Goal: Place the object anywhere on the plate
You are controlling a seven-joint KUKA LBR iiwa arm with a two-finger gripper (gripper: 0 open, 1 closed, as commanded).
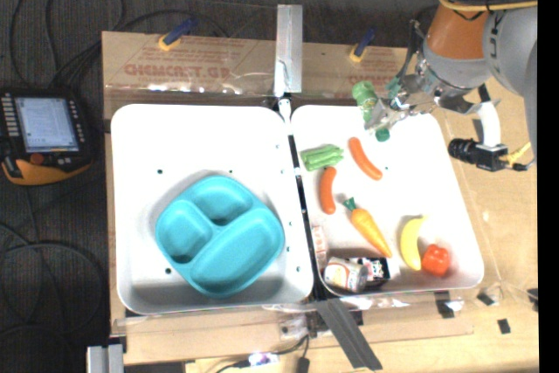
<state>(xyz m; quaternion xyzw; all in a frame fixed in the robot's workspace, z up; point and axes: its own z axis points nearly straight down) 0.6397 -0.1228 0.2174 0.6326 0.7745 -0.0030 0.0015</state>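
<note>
Plate, turquoise with 3 compartments, sits in the left bin, toward its lower middle, with nothing lying on it. A teach pendant rests on the dark floor beyond that bin's left wall, its screen too small to read.

In the right bin the toy foods are scattered apart: a green pod-shaped piece near the dividing wall, an orange sausage just below it, a second orange sausage further right, a carrot with a green top, a banana touching a red tomato-like piece, and a small printed container lying on its side in the lower corner, its label unreadable.

The gripper hangs over the upper edge of the right bin, its fingers pointing left and closed around a small green object. That object is partly hidden by the fingers, so its shape is hard to make out; a dark green bit shows below at the fingertips. The arm is cut off by the frame's upper right corner.
</note>
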